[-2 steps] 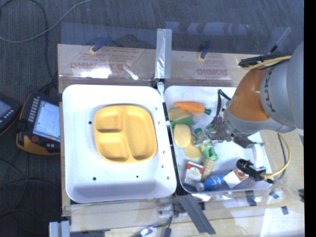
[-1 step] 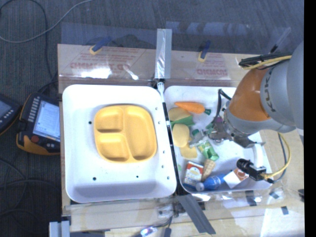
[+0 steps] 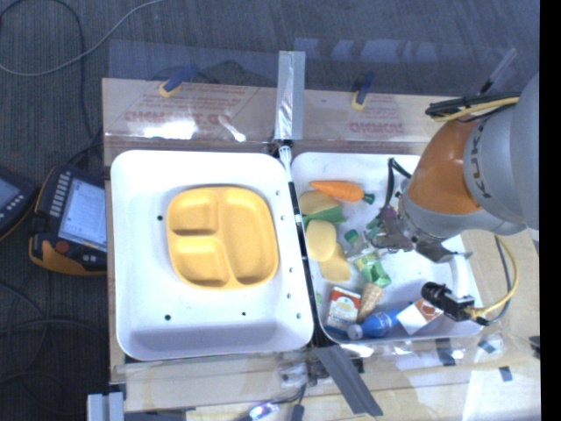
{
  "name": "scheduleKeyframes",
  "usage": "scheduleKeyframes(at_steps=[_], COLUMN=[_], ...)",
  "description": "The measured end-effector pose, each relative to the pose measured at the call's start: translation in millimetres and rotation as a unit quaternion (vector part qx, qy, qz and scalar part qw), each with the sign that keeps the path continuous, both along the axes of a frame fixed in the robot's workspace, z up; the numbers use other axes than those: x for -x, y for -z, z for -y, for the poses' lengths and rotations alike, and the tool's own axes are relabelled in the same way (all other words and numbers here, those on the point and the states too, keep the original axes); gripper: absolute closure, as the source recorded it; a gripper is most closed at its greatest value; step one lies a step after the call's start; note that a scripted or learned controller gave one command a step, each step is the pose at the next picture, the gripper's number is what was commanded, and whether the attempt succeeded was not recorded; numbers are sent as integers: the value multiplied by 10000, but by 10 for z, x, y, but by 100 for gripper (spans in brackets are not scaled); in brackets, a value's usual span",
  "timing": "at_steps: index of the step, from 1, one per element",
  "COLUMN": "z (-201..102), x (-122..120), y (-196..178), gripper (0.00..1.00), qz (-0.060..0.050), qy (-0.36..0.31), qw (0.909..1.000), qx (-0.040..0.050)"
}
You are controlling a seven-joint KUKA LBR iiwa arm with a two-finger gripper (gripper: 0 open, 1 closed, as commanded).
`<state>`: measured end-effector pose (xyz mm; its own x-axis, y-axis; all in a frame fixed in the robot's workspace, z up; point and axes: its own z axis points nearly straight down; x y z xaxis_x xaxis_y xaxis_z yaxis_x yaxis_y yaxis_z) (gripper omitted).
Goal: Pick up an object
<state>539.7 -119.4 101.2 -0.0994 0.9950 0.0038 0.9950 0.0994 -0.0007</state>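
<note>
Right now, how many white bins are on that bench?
2. The left bin holds a yellow divided tray. The right bin sits beside it, filled with small toy items, and the arm reaches into it from the right.

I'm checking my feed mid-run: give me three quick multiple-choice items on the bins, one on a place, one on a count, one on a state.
1. Where does the yellow tray lie?
A. left bin
B. right bin
C. on the floor

2. How many compartments has it?
A. one
B. three
C. five

3. How does the carrot lie?
A. standing on end
B. flat, near the right bin's far edge
C. on the tray

Answers:
1 A, it sits in the left bin.
2 B, ridges divide it into three.
3 B, it lies lengthwise above the other items.
</note>
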Motion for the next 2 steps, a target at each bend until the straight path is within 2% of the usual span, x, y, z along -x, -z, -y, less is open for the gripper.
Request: scheduleKeyframes(at_steps=[1, 2], z=[-1, -8], x=[0, 17], y=[0, -43], gripper=[0, 100], qz=[0, -44], qy=[-1, 4], qw=[10000, 10000], qx=[1, -16])
